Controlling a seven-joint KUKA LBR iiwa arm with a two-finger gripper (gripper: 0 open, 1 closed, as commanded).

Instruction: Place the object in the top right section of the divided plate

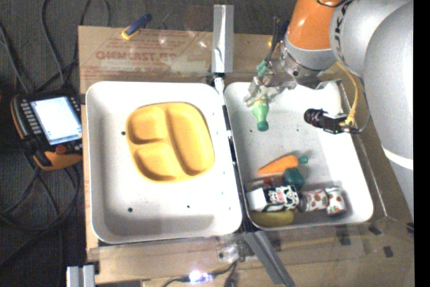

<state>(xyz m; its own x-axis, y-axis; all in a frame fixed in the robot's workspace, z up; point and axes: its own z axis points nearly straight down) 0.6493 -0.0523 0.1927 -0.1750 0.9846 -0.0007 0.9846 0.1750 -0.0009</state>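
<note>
Gripping a small green object (261, 116) by its upper end, my gripper (261, 99) is holding it over the upper left corner of the right bin (329, 158). My two fingers are pinching in on it from either side, and its rounded lower end is pointing down toward the white floor. The object is hanging just beside the wall dividing the two bins. Across that wall, the yellow divided plate (171, 141) is sitting in the middle of the left bin (111, 201), well apart from the green object. Along the near edge of the right bin, an orange carrot (277, 165) is lying at a slant above a dark green block (293, 177), a cow-patterned carton (275, 197) and two red-and-white cans (326, 201). A yellow item (275, 217) is lying against the rim. A handheld screen (52, 119) is glowing left of the bench.
</note>
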